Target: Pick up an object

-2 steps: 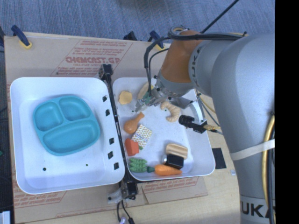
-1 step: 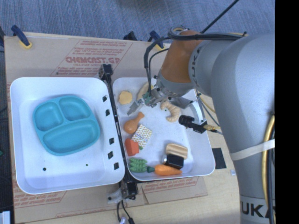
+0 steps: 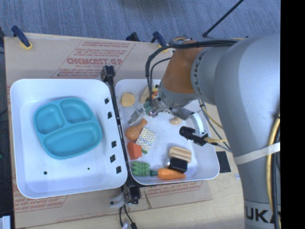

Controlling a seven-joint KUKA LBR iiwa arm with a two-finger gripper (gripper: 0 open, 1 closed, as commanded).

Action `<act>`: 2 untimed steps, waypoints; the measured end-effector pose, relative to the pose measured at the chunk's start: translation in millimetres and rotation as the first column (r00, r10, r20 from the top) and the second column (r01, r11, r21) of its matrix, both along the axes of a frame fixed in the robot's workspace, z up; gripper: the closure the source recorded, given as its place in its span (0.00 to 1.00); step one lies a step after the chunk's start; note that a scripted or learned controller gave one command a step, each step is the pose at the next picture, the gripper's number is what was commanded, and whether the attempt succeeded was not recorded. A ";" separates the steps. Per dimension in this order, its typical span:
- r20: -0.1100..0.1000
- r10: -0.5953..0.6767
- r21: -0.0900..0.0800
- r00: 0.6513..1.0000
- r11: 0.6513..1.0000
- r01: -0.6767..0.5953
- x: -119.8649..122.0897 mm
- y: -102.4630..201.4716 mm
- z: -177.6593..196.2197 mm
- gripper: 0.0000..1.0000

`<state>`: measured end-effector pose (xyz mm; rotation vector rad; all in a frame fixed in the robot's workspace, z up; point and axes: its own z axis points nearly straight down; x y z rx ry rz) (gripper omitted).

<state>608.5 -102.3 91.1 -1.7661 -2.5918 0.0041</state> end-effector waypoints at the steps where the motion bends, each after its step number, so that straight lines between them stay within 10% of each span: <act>1: 0.000 0.004 -0.001 1.000 1.000 -0.004 0.8 0.2 10.5 1.00; 2: 0.000 0.005 -0.001 1.000 1.000 -0.005 0.8 0.2 10.4 0.00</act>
